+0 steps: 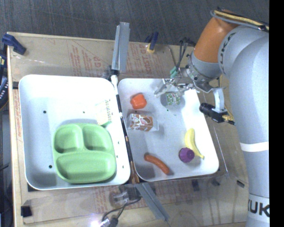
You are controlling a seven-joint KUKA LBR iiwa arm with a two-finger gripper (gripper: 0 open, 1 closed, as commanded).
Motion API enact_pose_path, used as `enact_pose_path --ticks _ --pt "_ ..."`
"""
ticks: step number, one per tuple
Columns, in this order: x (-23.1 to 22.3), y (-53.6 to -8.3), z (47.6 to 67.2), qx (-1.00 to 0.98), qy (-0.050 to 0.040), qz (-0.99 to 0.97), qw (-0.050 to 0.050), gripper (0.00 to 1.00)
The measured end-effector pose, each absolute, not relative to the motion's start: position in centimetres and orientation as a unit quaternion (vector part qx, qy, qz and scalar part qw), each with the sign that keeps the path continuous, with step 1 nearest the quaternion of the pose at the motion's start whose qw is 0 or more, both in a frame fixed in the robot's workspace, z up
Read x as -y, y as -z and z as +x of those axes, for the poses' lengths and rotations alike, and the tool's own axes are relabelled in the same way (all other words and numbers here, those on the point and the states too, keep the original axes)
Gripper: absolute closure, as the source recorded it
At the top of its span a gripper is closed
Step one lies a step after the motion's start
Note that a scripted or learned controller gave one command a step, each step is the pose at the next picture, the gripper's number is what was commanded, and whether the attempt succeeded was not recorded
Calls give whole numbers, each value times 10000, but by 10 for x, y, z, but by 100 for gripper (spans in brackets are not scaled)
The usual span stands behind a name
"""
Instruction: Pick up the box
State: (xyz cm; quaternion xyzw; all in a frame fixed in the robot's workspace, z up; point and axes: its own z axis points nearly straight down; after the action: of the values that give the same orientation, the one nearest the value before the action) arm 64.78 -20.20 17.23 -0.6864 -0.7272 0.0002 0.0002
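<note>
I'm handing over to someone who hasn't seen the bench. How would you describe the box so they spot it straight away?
Look in the right-hand white bin, along its left side near the divider. The box lies flat just below the orange pepper and above the sausage. It is the only rectangular, printed item, white with brown patterning.

White letters "KU", the visible start of a brand name, are printed on the grey robot arm (255, 126) at bottom right.
</note>
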Motion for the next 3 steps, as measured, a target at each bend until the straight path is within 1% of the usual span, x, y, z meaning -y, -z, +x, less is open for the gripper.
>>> enact_pose_path --ticks 1,2,3 --pt "210 -185 598 7406 -5 -6719 10 0" --pt "209 -208 561 7649 -7 -6441 18 0" --pt "210 -173 625 7948 -3 -6069 5 0"
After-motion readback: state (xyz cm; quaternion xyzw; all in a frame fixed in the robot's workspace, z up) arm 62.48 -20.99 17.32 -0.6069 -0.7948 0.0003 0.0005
